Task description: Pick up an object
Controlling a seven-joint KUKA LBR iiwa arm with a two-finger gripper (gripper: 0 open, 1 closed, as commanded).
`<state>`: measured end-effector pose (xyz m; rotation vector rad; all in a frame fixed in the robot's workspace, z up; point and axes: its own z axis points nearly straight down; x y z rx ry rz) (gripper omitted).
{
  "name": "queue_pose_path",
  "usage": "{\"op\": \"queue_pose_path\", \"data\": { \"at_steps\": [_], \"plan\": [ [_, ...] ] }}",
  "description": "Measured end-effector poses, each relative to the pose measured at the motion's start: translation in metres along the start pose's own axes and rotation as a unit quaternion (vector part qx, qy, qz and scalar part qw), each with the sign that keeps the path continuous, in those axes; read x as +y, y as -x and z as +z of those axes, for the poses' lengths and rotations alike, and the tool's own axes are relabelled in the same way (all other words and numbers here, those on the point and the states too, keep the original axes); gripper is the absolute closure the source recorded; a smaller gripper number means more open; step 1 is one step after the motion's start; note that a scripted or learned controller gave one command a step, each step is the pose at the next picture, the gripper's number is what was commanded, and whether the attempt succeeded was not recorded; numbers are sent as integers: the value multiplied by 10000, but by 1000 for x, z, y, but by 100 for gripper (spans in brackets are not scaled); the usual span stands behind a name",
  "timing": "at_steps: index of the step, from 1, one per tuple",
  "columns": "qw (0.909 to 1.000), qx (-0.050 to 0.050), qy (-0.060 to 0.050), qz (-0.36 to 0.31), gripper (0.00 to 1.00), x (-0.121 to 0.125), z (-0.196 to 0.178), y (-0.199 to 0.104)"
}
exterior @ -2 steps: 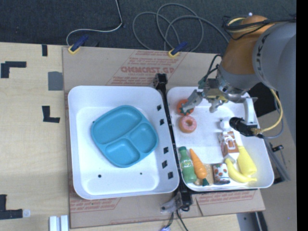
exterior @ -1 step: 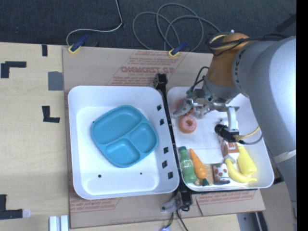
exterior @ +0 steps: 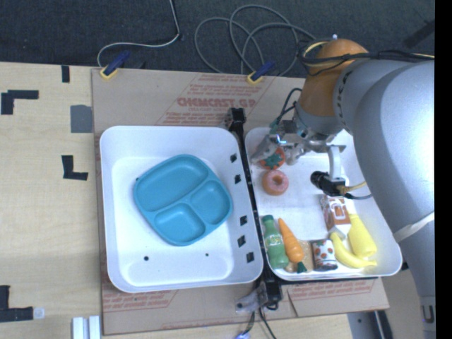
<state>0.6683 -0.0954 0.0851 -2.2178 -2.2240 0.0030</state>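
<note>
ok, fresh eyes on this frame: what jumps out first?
The big grey arm with its orange band looms over the right white bin, its claw low at the bin's far end near a small orange-and-dark item. The light blue three-compartment plastic plate lies alone in the left white bin.

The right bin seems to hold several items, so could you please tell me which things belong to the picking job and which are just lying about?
Job in hand:
gripper
small orange item under it
donut
green bottle
carrot
can
bananas
right bin

Lying about:
blue divided plate in left bin
cables
clamps
</note>
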Motion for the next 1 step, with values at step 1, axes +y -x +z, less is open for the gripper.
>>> {"op": "queue_pose_path", "data": {
  "at_steps": [1],
  "plan": [
    [10000, -3, 17, -6, 100, 1, -11, -1]
  ]
}}
